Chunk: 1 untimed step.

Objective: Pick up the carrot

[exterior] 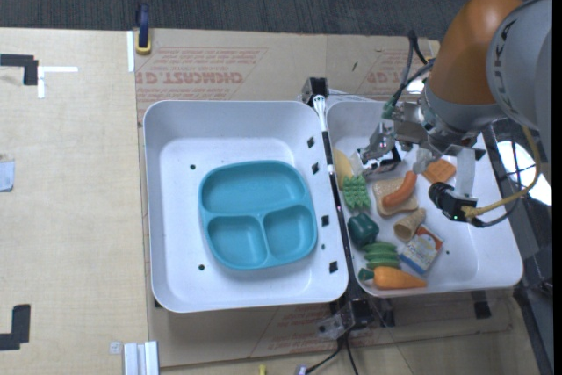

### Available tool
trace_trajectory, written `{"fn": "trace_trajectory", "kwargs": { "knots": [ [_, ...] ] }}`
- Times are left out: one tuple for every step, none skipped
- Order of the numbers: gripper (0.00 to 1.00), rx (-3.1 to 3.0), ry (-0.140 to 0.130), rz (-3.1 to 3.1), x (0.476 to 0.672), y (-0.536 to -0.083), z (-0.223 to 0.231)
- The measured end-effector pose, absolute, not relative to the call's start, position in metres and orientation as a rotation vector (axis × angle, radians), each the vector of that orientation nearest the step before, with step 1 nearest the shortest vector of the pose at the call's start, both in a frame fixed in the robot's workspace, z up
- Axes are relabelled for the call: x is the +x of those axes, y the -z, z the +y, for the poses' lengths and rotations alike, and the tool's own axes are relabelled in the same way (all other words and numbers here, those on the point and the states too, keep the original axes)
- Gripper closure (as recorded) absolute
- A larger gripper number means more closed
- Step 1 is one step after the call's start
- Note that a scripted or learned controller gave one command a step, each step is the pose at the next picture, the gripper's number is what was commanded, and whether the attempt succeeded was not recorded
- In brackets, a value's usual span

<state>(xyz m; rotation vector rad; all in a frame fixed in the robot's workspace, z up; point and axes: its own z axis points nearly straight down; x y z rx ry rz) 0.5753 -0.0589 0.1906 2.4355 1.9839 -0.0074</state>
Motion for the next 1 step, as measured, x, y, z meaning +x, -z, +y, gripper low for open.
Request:
{"fn": "trace_trajectory", "kwargs": {
  "knots": [
    [0.0,2.382,0.007,2.044,0.6007,-0.1877,-0.1691]
  ]
}}
